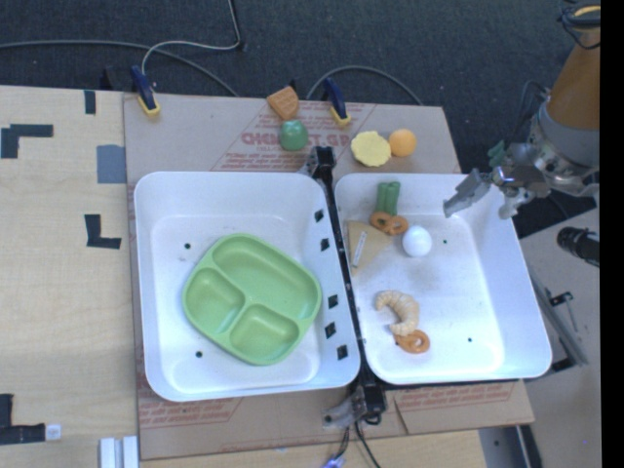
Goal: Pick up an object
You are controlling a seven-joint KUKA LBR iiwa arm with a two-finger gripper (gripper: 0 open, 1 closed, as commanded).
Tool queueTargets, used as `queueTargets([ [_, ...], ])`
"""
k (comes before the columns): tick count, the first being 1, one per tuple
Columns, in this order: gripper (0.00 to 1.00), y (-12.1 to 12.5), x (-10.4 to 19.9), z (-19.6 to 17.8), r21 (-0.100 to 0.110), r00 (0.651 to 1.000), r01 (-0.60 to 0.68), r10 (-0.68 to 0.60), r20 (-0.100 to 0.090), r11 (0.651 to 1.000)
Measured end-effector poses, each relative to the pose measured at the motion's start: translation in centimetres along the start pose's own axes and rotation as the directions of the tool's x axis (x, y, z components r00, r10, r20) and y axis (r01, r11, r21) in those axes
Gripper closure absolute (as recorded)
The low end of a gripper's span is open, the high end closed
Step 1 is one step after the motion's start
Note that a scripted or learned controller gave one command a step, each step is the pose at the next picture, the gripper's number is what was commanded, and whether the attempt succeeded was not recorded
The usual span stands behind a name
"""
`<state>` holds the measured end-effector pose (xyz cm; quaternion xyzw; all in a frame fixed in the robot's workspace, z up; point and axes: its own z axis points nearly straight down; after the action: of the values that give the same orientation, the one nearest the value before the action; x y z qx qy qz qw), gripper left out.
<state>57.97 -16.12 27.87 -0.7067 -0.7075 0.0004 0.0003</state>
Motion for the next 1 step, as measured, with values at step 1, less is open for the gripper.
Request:
queueTargets([
  [1, 0.00, 5.07, 2.35, 10.01, 0.003, 1.000, 0.000, 0.000, -0.001, 1.000],
])
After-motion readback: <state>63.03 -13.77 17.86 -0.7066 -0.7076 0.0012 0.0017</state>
